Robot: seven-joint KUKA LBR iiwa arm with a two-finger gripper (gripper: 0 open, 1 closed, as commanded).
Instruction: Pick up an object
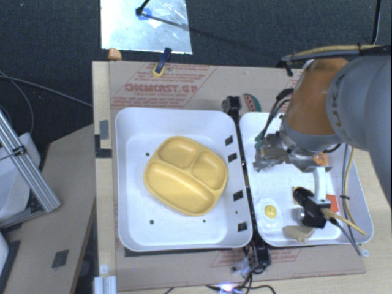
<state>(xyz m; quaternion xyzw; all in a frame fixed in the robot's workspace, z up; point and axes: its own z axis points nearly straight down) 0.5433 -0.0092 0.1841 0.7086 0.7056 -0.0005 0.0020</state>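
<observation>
My gripper point(264, 156) hangs low over the left part of the right bin point(355, 216), under the grey arm with its orange band. A toy fried egg point(269, 211) lies on the bin floor near the front left corner, a short way in front of the gripper. A tan, flat piece point(298, 232) rests against the front wall. A small orange piece point(331, 201) shows at the right, partly hidden by the arm. Nothing is seen held.
The left bin point(131, 164) holds a yellow divided plate point(186, 174) in its middle. A green and red item point(250, 101) lies on the cardboard behind the bins. A black clip row point(236, 158) runs between both bins.
</observation>
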